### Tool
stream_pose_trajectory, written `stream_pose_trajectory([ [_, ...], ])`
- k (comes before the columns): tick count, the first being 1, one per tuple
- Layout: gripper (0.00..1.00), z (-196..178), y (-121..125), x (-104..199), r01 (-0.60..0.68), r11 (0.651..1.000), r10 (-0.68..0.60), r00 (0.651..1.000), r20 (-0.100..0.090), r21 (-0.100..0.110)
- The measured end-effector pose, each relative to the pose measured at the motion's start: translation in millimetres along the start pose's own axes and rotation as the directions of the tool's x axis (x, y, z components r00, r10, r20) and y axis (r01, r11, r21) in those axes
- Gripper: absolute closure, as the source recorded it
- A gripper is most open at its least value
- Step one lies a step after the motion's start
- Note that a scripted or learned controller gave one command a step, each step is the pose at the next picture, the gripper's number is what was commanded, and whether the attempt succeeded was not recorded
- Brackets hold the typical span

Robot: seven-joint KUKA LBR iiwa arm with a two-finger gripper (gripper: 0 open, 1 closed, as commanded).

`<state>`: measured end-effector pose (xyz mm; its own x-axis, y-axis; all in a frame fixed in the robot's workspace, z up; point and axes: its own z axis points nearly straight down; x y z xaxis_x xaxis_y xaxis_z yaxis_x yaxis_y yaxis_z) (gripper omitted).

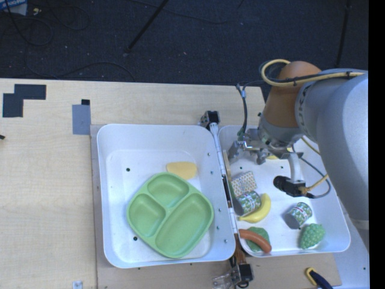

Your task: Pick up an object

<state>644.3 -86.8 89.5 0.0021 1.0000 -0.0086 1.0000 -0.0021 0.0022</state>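
Item: two-finger gripper [260, 152], finger state cannot tell, over right white bin [337, 236]. Candidates: yellow plastic banana [263, 208], small patterned can [298, 214] below. Risk: crowded items, likely glancing miss

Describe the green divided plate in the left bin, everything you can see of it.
The green divided plate is pale green, looks like smooth plastic, and has rounded corners with three compartments: two smaller ones toward its upper left and one long one along its lower right, split by raised ridges. All three hold nothing. It lies flat, face up, turned at a slant, on the floor of the left bin, toward the bin's lower right. A pale yellow object sits just beyond its upper edge; whether they touch is unclear.
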Motion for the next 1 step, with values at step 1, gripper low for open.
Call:
stream_pose_trajectory([
  [1,0.0,0.1,0.1,-0.2,0.0,1.0,0.0,1.0,-0.001,0.0],
])
